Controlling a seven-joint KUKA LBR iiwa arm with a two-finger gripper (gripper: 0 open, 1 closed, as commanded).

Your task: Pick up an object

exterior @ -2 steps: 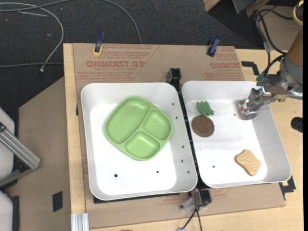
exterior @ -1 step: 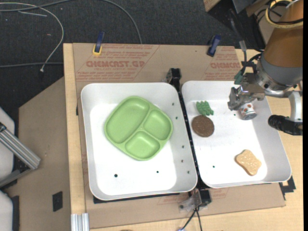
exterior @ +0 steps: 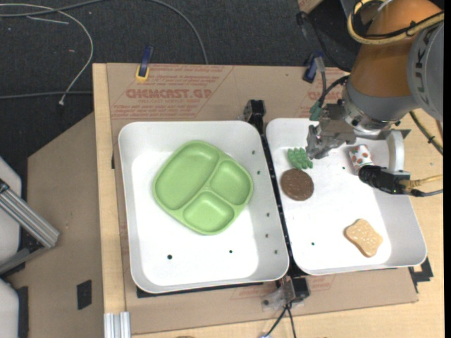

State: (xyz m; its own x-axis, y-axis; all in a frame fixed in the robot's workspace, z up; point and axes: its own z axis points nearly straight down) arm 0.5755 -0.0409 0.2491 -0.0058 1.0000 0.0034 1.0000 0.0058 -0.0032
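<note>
Camera view: end effector (exterior: 315, 148) hangs low over the green toy (exterior: 299, 158) in the right bin (exterior: 394, 252); its grip state I cannot tell; nothing looks lifted yet.

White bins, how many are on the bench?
2. The left white bin holds a green divided plate. The right white bin, touching it, lies under the gripper.

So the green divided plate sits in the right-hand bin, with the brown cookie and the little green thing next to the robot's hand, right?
Not quite. The camera view shows the green divided plate in the left bin, on its own. The brown cookie and the little green thing are in the right bin, near the robot's hand.
</note>
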